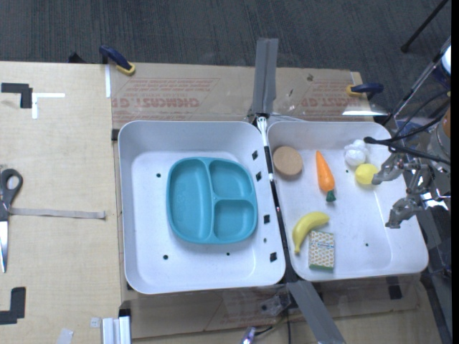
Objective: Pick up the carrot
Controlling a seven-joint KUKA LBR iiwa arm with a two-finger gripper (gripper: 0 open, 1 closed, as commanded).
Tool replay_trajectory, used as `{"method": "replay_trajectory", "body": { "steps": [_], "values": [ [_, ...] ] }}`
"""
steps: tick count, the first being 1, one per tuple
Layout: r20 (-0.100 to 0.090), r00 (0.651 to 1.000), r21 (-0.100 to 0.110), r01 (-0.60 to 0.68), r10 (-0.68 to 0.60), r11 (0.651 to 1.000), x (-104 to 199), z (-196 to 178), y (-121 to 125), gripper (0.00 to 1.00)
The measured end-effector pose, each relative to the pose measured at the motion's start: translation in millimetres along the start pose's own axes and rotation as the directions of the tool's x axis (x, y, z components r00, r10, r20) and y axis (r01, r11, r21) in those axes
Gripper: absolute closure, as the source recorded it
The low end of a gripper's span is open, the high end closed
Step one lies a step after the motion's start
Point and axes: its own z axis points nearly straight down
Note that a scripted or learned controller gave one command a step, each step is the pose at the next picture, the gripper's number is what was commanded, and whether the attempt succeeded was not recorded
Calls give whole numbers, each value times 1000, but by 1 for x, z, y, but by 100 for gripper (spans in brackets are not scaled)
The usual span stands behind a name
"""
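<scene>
**Carrot waits clear of the claw, with crowded neighbours**

To the left of the claw (pixel 403 192), across a bare strip of bin floor, the carrot (pixel 325 173) lies flat in the right bin (pixel 373 260), its orange body tapering upward in the camera view and its small green stub pointing toward the bench front. The claw hangs at the bin's right rim, its two metal fingers spread apart with nothing between them.

The carrot looks like smooth moulded plastic, narrow and rounded, so the fingers could squeeze it sideways and let it roll or skid out if they close across the taper and not the thick middle. A slanted approach might also clip the yellow lemon (pixel 365 174) and the white lumpy object (pixel 355 153), both of which sit between claw and carrot. Beyond the carrot, farther from the claw, rests a flat tan disc (pixel 287 161); nearer the bench front lie a curved, glossy banana (pixel 308 228) and a speckled boxy sponge (pixel 321 250). None touches the carrot, though the banana's tip is near its stub. The left bin (pixel 136 213) holds a teal divided plate (pixel 212 200), well apart.
</scene>
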Motion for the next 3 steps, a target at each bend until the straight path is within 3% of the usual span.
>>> {"method": "replay_trajectory", "body": {
  "steps": [1, 2, 3],
  "values": [
    [1, 981, 0, 196, -196, 981, -21, 134, 58, 0],
    [1, 979, 0, -202, 202, 979, -70, 134, 61, 0],
    [6, 980, 0, -197, 197, 980, -72, 124, 62, 100]
  ]
}}
